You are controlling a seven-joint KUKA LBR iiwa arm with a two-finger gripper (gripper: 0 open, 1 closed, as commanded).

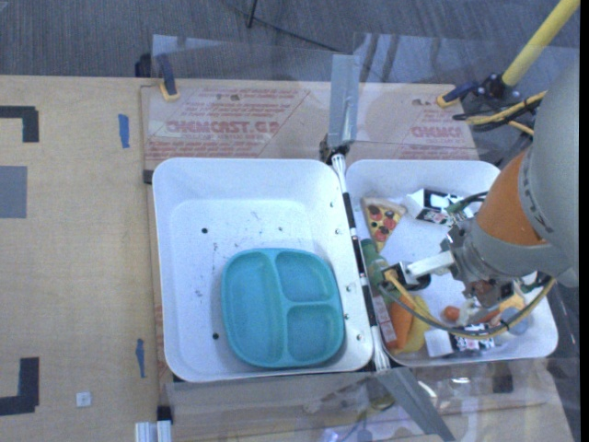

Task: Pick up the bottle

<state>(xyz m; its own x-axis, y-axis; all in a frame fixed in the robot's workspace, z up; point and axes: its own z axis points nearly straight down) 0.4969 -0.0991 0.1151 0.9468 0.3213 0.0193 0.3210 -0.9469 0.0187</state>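
Bottle (373,263) lies half buried along right bin's (405,169) left wall; claw's (481,313) spread indiscernible.

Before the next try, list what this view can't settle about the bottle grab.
- Pincer: the wrist and cables above it hide the fingertips, so its state is unreadable.
- Bottle: only a green sliver against the right bin wall, lower part lost in clutter.
- Small items under the arm: blurred, unidentifiable.
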